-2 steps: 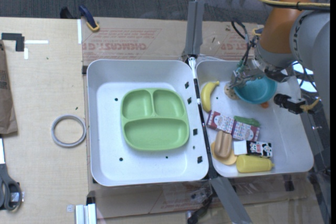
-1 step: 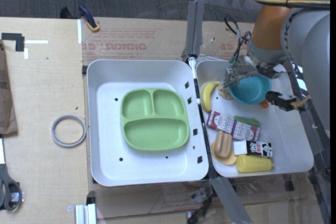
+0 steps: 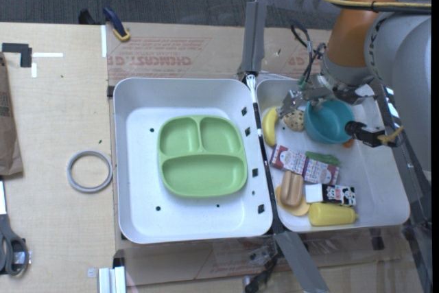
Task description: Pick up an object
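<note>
The teal bowl (image 3: pixel 329 121) is sitting in the right bin (image 3: pixel 384 209) as I'm watching the gripper (image 3: pixel 296 101) hovering at its left edge over the banana (image 3: pixel 270 125), and I'm unable to judge its grip.

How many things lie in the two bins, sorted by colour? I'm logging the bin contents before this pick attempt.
Green: 2, the divided plate and a small packet
Yellow: 2, the banana and a bottle
Teal: 1, the bowl
Pink: 1, a packet
Tan: 1, the hot dog
Speckled: 1, a ball
Black-and-white: 1, a carton
Total: 9
</note>
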Available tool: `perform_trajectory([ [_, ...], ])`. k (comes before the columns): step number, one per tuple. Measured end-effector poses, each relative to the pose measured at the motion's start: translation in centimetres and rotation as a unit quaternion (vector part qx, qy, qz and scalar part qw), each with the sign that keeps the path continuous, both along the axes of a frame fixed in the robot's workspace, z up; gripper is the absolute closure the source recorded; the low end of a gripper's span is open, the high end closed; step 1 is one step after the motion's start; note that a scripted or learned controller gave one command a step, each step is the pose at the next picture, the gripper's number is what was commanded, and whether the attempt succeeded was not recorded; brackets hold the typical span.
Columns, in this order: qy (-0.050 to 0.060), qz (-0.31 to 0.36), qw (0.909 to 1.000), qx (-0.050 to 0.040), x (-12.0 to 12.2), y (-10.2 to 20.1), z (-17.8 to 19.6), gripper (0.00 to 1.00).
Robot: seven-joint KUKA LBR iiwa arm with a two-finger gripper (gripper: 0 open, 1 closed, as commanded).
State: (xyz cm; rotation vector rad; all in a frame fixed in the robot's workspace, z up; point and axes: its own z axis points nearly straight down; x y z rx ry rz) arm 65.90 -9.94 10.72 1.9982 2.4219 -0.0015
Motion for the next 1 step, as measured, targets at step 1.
perform_trajectory([
  [1, 0.0, 0.0, 1.0, 0.0, 0.0, 0.0, 0.0, 0.0],
])
